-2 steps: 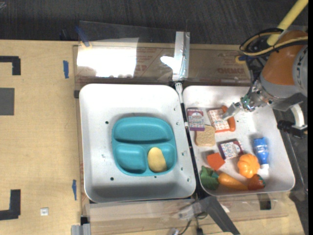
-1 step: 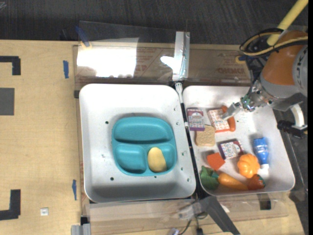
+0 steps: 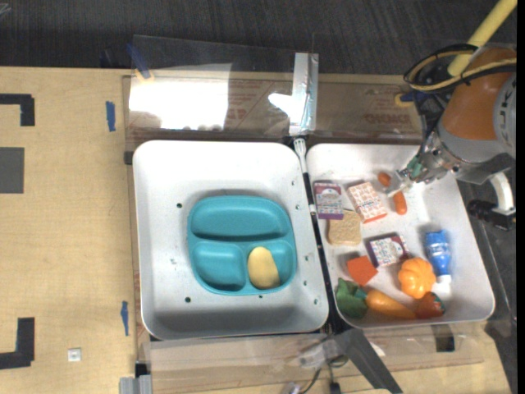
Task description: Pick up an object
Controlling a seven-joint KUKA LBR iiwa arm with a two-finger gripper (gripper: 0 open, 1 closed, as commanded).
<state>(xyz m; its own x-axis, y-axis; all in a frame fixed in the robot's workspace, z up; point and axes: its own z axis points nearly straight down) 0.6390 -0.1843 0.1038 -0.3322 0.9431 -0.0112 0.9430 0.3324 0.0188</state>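
Camera view shows me the right bin full of small toy foods, and any one of them could be my pick. Closest to my end effector is a little orange-red piece, lying just below it near the top of the bin. Another small orange piece sits just to the left of the tip. I cannot tell if the end effector is released or clenched, because it is tiny and blurry here, and I see nothing held in it.

A bit further out lie two small boxes with pictures and a tan slice of bread. Lower down are an orange pumpkin, a blue bottle, a carrot and a green veggie.

The left bin holds a teal tray with a yellow potato in one of its small parts.

To do this step well, I think I should line up right over the orange-red piece, go straight down, and close slowly. It is small and round, so it may slip away. It also lies near the boxes, so I should be careful not to bump them.

Both bins sit side by side on the counter.
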